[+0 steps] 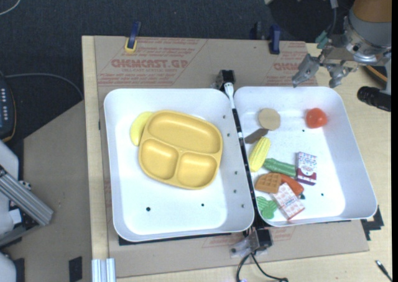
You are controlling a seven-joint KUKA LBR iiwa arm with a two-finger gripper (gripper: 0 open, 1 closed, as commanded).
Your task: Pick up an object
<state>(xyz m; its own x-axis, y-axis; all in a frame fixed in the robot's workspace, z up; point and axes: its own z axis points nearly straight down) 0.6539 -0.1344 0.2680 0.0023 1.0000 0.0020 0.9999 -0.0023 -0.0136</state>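
My gripper (320,76) hangs above the far edge of the right bin (354,150), fingers spread open with nothing between them. Below it in that bin lie a red tomato (316,117), a tan round cookie (269,118), a corn cob (259,153), a green pepper (280,166), a waffle (269,182), a red-and-white packet (306,167), a carrot piece (291,186), a checkered packet (288,202) and a green leaf piece (266,206). The tomato is the nearest item to the gripper.
The left bin (124,200) holds a yellow divided tray (180,148) with a yellow banana-like piece (138,127) tucked at its left. A black divider (237,144) runs between the bins. Clamps (131,38) sit at the bench's far edge.
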